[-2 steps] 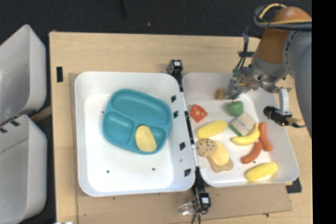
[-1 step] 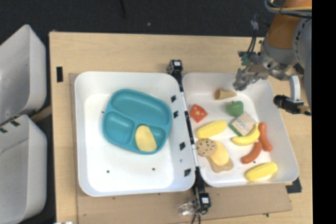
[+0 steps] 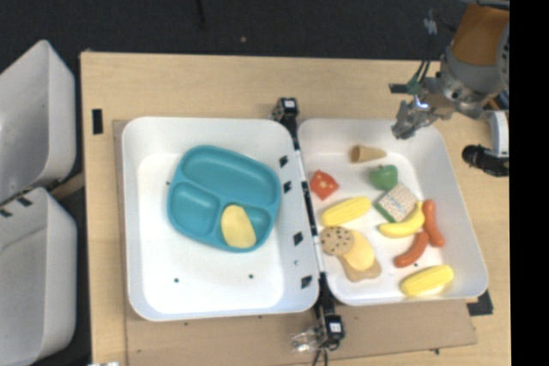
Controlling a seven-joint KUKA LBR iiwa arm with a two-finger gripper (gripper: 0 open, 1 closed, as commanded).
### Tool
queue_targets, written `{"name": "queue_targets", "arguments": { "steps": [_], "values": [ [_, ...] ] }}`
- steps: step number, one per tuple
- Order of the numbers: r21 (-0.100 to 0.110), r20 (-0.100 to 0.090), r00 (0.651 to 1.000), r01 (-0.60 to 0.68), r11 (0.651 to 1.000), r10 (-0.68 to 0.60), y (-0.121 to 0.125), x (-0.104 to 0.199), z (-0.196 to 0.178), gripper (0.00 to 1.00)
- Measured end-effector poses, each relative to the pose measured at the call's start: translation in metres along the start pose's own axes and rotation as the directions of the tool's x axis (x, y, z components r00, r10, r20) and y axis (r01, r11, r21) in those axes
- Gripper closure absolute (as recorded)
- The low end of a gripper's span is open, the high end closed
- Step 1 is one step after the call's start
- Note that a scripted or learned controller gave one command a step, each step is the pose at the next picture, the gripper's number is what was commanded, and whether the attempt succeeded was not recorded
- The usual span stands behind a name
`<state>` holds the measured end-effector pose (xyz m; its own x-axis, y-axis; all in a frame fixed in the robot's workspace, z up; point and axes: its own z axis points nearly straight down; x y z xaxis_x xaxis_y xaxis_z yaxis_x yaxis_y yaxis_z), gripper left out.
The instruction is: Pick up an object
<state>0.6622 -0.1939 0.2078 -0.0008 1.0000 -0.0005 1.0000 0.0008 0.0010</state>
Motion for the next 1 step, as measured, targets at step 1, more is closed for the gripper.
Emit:
{"name": "queue_targets", "arguments": {
  "steps": [1],
  "values": [
    [0.001, 0.000, 1.000, 0.003, 1.000, -0.003, 0.0011, -0.0018, -0.0320, 1.00]
  ]
}}
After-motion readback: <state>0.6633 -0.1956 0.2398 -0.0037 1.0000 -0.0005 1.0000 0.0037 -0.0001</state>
